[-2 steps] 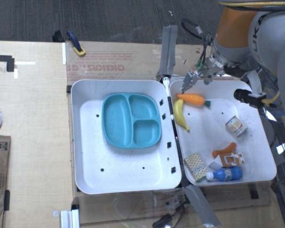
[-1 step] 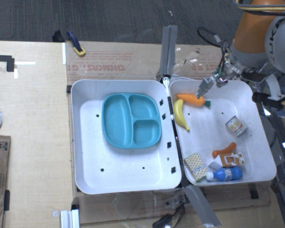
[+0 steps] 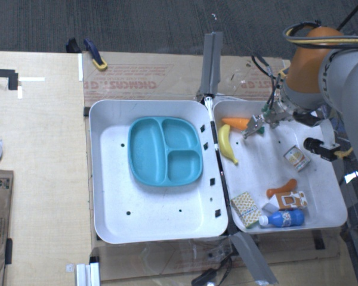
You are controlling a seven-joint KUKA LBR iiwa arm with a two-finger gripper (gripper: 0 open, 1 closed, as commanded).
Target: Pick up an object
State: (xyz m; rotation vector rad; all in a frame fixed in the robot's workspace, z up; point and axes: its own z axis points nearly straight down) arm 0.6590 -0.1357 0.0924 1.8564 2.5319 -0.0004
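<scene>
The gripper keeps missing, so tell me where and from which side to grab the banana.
Grip the banana across its thick middle, coming straight down from above. It lies flat in the right bin, running lengthwise beside the bin's left wall, so set the fingers across its width. The carrot crowds its top end; the middle has open floor on its right.

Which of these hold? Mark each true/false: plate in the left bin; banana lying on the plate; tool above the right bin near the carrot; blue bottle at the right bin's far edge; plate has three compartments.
1. The blue plate sits in the left bin. True.
2. The banana lies on the plate. False: it lies in the right bin, beside the divider.
3. The tool is above the right bin, near the carrot. True.
4. The blue bottle is at the right bin's far edge. False: it lies at the near edge.
5. The plate has three compartments. True.
</scene>
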